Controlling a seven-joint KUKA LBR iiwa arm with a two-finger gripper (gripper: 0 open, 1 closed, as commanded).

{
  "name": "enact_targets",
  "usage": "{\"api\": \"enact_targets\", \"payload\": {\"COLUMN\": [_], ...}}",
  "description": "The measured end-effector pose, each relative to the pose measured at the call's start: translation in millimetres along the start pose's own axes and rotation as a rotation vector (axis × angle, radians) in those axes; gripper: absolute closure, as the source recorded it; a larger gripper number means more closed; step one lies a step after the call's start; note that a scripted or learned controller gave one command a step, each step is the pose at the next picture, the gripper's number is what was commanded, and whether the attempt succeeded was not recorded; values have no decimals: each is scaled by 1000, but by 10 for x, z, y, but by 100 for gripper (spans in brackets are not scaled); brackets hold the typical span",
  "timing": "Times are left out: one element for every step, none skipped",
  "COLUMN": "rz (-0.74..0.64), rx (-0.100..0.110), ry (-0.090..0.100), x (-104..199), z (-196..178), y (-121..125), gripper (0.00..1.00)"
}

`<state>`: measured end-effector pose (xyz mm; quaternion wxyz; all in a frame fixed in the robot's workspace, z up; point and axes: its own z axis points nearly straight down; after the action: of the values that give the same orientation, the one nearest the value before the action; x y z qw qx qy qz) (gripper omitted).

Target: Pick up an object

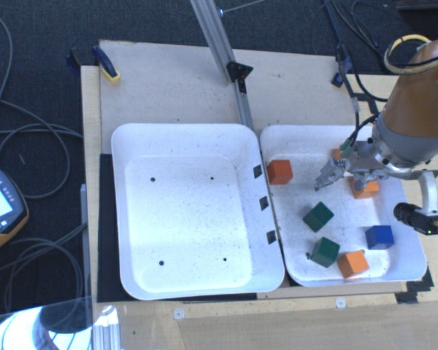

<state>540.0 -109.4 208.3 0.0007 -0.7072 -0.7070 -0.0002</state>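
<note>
Over on the left, the left white bin (131, 152) sits beside the right white bin (299, 138), where all the blocks lie. An orange block (279, 171) rests near the divider. Further right, two green blocks (318, 216) (325, 251) sit one below the other, with an orange block (352, 263) and a blue block (379, 237) toward the near rim. The gripper (327, 178) hovers in the right bin, its fingers spread and gripping nothing, another orange block (366, 189) just beneath the wrist.
</note>
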Motion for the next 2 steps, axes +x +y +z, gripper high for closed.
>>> {"api": "enact_targets", "payload": {"rz": [1,1], "rx": [10,7], "ry": [2,3], "x": [-90,150], "z": [1079,1097], "y": [-24,-545], "gripper": [0,0]}}
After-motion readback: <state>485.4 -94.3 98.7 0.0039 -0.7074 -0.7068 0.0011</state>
